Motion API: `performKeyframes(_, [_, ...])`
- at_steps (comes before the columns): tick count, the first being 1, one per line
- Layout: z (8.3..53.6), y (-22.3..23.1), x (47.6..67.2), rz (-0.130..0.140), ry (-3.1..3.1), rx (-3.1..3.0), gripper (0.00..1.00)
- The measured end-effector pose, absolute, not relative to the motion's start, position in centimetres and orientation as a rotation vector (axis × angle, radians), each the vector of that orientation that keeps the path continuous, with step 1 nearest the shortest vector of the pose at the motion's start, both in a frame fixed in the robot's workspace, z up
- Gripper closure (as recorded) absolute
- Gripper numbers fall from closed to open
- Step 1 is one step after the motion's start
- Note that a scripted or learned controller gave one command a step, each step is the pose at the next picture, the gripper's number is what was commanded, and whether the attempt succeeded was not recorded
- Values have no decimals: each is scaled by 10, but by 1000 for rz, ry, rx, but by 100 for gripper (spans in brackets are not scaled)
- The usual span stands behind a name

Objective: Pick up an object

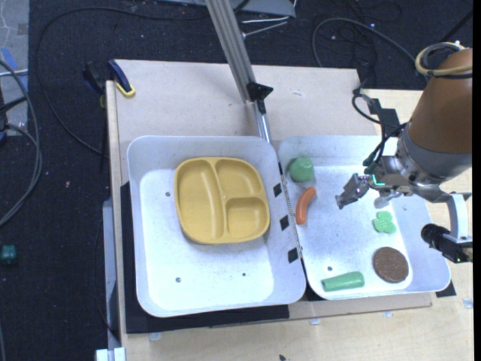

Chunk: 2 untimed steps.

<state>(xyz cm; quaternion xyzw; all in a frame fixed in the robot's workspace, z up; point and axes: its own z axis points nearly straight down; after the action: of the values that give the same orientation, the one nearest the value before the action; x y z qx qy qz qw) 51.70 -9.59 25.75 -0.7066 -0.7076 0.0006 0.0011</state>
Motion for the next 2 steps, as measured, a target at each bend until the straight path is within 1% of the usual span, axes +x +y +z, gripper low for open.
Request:
performKeyframes(1, [258, -96, 517, 0, -2223, -2220, 0])
performKeyframes(2, [213, -93, 512, 4, -2218, -2220, 0])
